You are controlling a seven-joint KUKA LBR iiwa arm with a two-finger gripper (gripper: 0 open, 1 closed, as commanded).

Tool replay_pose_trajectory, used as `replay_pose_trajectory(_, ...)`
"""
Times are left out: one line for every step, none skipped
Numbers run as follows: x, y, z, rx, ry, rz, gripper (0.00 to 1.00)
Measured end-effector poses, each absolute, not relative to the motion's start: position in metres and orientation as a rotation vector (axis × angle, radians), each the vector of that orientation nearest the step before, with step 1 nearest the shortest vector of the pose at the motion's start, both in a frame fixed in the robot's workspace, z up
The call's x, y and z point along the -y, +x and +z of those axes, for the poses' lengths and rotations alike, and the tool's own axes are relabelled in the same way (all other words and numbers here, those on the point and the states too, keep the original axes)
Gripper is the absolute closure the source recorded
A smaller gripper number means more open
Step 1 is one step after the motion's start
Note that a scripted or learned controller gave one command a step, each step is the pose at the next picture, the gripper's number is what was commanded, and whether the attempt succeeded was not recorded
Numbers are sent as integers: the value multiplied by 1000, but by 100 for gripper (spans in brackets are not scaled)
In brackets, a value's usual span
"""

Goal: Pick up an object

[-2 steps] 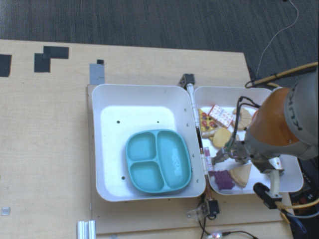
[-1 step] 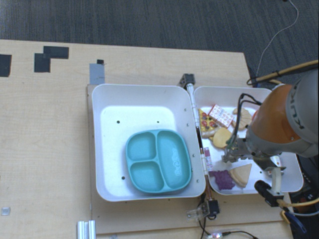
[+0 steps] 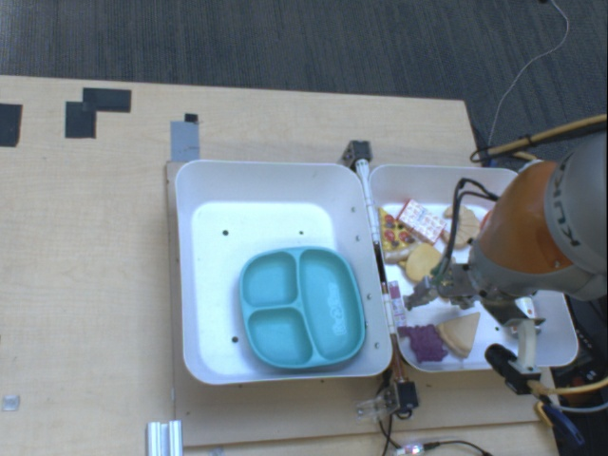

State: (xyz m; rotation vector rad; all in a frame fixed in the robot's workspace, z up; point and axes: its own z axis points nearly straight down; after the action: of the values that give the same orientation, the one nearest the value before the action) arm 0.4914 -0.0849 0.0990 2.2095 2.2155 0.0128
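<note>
The right bin [image 3: 429, 173] holds several toy food items: a red and white packet [image 3: 423, 218], a yellow piece [image 3: 423, 260], a red and yellow item [image 3: 393, 236], a purple bunch [image 3: 427, 343], a tan wedge [image 3: 463, 333] and a tan piece [image 3: 465, 224]. The grey arm with its orange band [image 3: 518, 226] reaches in from the right and covers the bin's right half. My gripper [image 3: 425, 293] hangs low over the bin's left middle, between the yellow piece and the purple bunch. I see nothing clearly held in it.
The left bin [image 3: 190, 255] holds a blue divided plate [image 3: 302, 307] toward its front right. A thin divider rail [image 3: 372, 236] runs between the bins. Cables [image 3: 399, 402] lie at the bench's front edge. Black tape marks [image 3: 95, 110] sit at the back left.
</note>
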Motion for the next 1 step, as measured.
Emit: replay_pose_trajectory(84,493,110,-2218,2205,17,100)
